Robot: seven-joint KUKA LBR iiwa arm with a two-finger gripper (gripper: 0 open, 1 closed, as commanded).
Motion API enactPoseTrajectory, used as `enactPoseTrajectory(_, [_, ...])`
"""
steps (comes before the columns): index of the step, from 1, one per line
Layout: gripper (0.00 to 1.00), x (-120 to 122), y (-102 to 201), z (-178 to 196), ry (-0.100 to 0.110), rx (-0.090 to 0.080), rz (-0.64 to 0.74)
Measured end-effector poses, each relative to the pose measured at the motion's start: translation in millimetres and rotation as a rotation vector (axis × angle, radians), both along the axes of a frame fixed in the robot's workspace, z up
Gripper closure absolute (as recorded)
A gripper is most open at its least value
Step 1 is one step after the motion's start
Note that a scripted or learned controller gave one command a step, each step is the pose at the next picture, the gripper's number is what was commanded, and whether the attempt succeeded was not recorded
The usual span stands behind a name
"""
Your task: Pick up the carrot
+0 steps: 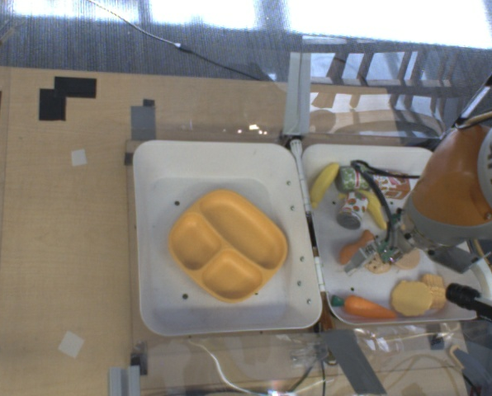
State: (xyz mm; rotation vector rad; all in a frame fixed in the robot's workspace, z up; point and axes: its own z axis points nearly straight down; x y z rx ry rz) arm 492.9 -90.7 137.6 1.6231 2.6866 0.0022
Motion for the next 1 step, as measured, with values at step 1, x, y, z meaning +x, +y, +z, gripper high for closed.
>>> enactPoseTrajectory(1, [0.00,-3.6,30.8,48.9,-0.007,0.001,-0.025])
